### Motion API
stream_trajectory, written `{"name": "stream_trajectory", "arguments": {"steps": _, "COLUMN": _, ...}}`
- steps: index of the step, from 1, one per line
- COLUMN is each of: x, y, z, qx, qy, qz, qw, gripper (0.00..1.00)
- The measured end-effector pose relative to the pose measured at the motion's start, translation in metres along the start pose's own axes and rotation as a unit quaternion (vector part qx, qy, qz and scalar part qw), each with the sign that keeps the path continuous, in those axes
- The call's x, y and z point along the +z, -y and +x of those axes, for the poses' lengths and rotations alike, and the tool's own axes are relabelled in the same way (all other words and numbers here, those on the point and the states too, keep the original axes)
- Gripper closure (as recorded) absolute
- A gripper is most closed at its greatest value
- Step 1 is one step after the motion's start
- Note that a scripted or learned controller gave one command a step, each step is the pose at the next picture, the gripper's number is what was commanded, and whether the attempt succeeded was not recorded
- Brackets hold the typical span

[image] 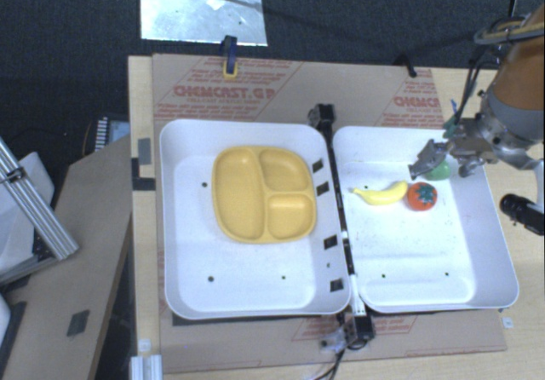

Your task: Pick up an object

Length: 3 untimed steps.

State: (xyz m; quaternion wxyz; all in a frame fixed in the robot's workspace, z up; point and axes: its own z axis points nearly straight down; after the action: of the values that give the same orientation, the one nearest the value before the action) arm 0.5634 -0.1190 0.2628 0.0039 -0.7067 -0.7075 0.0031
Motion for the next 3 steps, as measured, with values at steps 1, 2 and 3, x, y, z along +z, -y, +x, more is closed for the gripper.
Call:
{"name": "stream_trajectory", "arguments": {"steps": 1, "x": -0.006, "y": -0.002, "z": 0.0, "qx": -0.001, "qy": 0.001, "qz": -0.006, "qw": 1.0, "gripper": 0.0}}
{"name": "stream_trajectory", "arguments": {"steps": 2, "x": 0.048, "y": -0.003, "z": -0.01, "qx": 0.0, "qy": 0.001, "qz": -0.004, "qw": 1.0, "gripper": 0.0}}
{"name": "stream_trajectory", "arguments": {"steps": 3, "x": 0.101, "y": 0.006, "z": -0.004, "qx": 0.0, "qy": 0.0, "qz": -0.003, "qw": 1.0, "gripper": 0.0}}
